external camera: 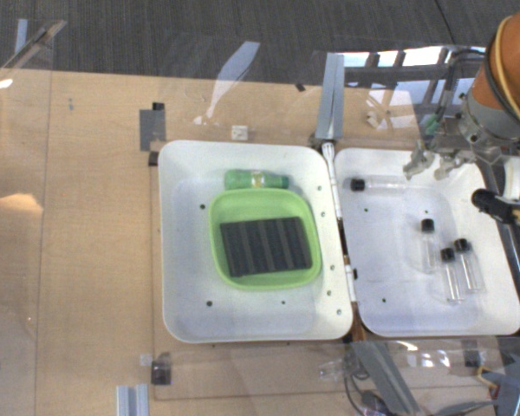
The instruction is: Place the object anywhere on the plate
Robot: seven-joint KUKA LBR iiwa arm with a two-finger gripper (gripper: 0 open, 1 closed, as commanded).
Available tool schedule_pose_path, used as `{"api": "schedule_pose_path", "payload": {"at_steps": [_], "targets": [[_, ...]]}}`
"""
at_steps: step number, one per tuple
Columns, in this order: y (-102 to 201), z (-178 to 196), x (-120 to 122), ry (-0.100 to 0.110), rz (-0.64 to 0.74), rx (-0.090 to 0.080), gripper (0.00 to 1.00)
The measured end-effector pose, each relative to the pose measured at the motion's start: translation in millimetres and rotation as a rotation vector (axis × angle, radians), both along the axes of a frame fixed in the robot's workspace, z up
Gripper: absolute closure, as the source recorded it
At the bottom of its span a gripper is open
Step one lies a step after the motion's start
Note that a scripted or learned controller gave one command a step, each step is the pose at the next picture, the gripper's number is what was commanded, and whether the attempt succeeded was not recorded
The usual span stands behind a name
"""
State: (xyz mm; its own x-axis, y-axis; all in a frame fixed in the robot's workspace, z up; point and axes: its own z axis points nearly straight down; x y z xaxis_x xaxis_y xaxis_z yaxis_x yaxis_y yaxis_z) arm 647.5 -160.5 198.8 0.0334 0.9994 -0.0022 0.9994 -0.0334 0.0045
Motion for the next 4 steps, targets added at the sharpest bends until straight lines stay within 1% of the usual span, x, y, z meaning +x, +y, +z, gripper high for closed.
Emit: {"api": "schedule_pose_path", "payload": {"at_steps": [1, 2, 3, 4], "targets": [[0.0, 0.0, 0.0, 0.0, 0.0, 0.0, 0.0], [42.2, 51.0, -42.1, -0.002, -0.088, 0.002, 0.0], [38.9, 50.5, -104.0, 0.0, -0.197, 0.003, 0.0], [30.3, 19.6, -146.0, 0.001, -0.308, 0.003, 0.0]]}}
